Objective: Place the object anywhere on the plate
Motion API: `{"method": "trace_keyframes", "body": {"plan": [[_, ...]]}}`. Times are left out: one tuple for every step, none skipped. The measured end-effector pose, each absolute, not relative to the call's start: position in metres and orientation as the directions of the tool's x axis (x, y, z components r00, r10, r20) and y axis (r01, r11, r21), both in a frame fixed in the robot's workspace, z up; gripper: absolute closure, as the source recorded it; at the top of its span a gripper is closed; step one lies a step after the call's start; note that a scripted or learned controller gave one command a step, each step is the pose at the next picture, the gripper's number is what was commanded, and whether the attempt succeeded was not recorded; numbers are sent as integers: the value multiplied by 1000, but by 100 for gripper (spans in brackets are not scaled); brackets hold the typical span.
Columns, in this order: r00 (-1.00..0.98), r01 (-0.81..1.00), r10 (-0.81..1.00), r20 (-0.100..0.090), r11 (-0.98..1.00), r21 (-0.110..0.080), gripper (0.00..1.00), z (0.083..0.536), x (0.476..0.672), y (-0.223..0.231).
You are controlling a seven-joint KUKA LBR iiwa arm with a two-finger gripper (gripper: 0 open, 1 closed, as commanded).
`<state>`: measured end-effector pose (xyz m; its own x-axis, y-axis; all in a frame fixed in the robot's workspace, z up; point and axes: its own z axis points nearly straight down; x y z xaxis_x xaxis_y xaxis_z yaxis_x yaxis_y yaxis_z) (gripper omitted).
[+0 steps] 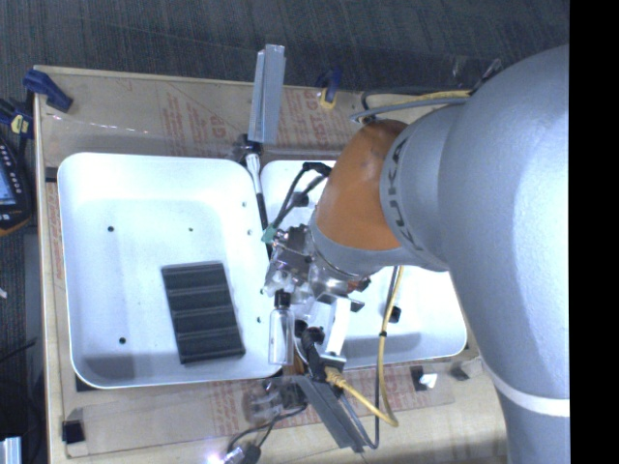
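In the left bin, dark ribbed plate lying flat, gripper just right of it, finger state hidden

The floor around the bench is dark grey, with a fine ribbed texture like carpet. The bench has a light wooden top with faint red printed lines and letters on it. A blue clamp sits on its upper left corner, and another small blue clamp is on the far edge. A grey metal post stands at the far edge, between the two bins. At the left edge, a dark device with an orange border is partly visible. Strong light falls from above and makes bright reflections.
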<state>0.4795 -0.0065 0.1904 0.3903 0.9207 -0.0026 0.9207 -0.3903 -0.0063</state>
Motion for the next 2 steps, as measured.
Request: {"method": "trace_keyframes", "body": {"plan": [[467, 884, 884, -2, -467, -6, 100, 224, 512, 108], [408, 913, 913, -2, -408, -8, 100, 205, 527, 37]]}}
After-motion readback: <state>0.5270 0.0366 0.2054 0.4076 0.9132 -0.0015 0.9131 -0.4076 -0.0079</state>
